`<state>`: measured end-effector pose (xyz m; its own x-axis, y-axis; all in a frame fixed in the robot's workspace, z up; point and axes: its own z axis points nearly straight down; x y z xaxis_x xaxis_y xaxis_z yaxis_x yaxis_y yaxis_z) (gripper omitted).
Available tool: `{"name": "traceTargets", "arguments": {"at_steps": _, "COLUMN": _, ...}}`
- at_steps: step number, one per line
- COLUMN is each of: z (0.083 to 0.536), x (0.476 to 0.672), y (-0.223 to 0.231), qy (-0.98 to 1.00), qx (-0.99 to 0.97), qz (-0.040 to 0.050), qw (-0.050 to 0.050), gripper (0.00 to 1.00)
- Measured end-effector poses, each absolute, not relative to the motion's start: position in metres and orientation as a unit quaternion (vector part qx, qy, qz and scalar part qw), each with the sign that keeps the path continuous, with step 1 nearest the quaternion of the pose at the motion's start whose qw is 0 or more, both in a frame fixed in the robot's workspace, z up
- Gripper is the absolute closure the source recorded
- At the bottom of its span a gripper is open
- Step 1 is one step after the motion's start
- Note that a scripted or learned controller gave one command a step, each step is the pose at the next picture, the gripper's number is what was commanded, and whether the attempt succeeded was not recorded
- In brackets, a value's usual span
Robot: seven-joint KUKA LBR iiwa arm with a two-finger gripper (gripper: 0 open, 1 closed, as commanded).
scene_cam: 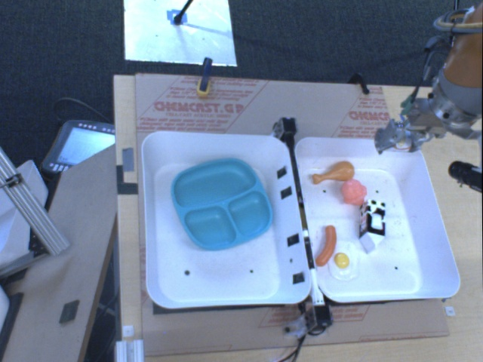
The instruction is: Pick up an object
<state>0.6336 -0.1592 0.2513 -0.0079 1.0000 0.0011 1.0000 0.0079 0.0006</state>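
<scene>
The right bin [423, 202] holds several toy foods. A drumstick [335, 173] lies near its back left, with a pink ball-like piece [354, 192] just in front of it. A black-and-white carton [371, 222] stands right of the middle. A sausage [326, 245] and a fried egg [343, 263] lie near the front left. My gripper [395, 139] hangs over the bin's back rim, up and to the right of the drumstick, apart from all the items. Nothing shows between its fingers.
The left bin [162, 277] holds a blue divided plate [221, 202]. A black clip strip [294, 202] runs between the bins. A yellow clamp [204, 84] sits on the cardboard behind. The arm [460, 74] comes in from the upper right. A tablet [75, 148] lies at left.
</scene>
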Motion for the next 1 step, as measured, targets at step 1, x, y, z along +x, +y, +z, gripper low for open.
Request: {"name": "traceTargets", "arguments": {"at_steps": 1, "z": 0.2390, "x": 0.6201, "y": -0.1021, "qy": -0.710, "qx": -0.704, "qz": -0.0004, "qw": 0.001, "gripper": 1.00}}
